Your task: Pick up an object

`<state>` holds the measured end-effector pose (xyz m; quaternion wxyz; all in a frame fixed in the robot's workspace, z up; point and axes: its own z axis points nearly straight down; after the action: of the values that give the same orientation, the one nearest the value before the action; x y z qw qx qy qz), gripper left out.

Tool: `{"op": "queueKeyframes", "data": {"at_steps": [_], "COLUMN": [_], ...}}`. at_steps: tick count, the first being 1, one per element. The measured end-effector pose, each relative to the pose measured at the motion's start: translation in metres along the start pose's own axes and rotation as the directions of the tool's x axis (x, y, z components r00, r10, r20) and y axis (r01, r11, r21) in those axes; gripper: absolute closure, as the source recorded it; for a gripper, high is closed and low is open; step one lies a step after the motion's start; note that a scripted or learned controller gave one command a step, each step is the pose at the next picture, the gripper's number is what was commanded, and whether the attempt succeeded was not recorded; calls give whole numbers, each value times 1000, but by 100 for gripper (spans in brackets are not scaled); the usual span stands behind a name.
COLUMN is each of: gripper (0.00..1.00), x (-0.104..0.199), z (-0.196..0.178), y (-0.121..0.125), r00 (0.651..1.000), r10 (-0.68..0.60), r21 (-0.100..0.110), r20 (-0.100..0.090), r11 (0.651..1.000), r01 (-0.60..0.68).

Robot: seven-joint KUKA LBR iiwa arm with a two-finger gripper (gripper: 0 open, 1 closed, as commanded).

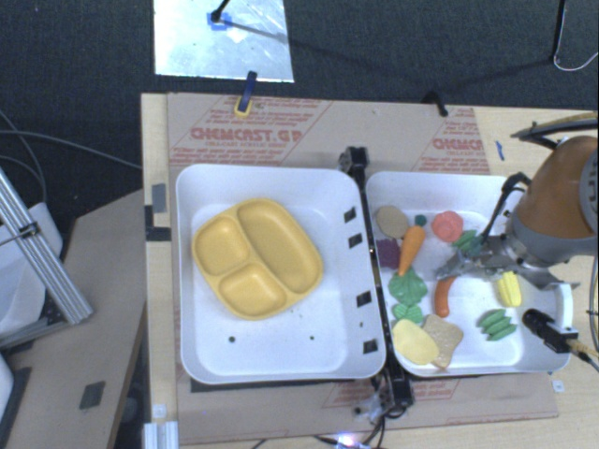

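Two white bins (281, 368) lie on the worktop (112, 241); behind them we read "CHEMCAST" on brown sheets (281, 129). We see the claw (447, 267) low in the right bin, beside the carrot (410, 247); spread or closed, we cannot tell.

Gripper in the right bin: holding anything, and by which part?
Cannot tell. The end effector sits low in the right bin among the toy food, near the carrot, but no item shows between its fingers.

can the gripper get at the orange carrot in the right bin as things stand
Probably yes. The gripper hovers low in the right bin, just right of the carrot, which lies uncovered on top. The purple piece and green piece crowd it.
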<state>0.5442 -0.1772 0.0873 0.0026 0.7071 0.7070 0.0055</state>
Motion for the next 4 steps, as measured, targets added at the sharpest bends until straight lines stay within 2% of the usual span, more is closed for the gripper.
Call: {"op": "queueKeyframes", "data": {"at_steps": [1, 2, 3, 4], "gripper": [0, 0, 0, 0], "x": [6, 73, 165, 88], "z": [1, -33, -101, -61], "y": [-59, -28, 34, 69], "r00": [1000, 1000, 1000, 1000], "r10": [0, -11, -16, 3], "r21": [10, 6, -1, 9], "r20": [4, 2, 1, 8], "r11": [1000, 1000, 1000, 1000], "r01": [0, 11, 16, -3]}}
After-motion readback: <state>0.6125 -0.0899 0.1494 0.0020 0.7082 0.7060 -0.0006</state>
